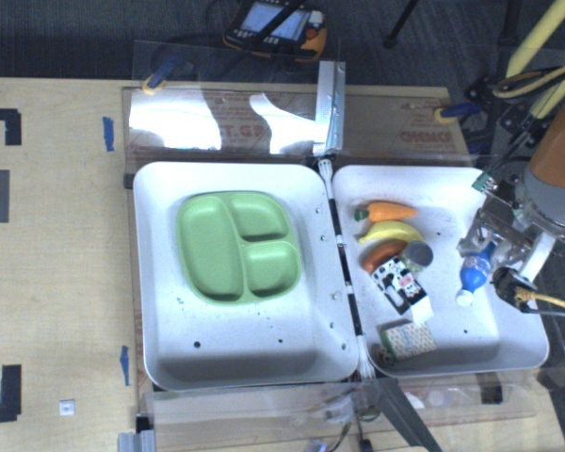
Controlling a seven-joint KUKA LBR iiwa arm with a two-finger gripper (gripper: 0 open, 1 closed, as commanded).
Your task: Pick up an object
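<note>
**One small bottle nearest the gripper, a cluttered pile beside it**

Several objects lie in the right bin (pixel 452 342): a carrot (pixel 388 212), a banana (pixel 386 234), an orange-brown piece (pixel 381 253) under it, a grey round thing (pixel 417 253), a black-and-white box (pixel 398 283), a speckled sponge-like pad (pixel 410 337), and a small blue bottle (pixel 472 277) with a white cap near the bin's right side. The left bin (pixel 160 337) carries a green divided tray (pixel 237 245).

The gripper (pixel 501 250) hangs over the right bin, just beside or touching the bottle's upper end. Whether it is spread or closed cannot be told from this angle, and nothing shows plainly between its tips.

The bottle looks the likeliest target. It is probably light, stiff plastic, smooth and round, so it may roll or squirt out if pinched off-centre. Taking it across the middle of its body, square to its long axis, seems safest. The toy fruit looks light and curved, and it sits crowded together, making a clean hold harder there.
</note>
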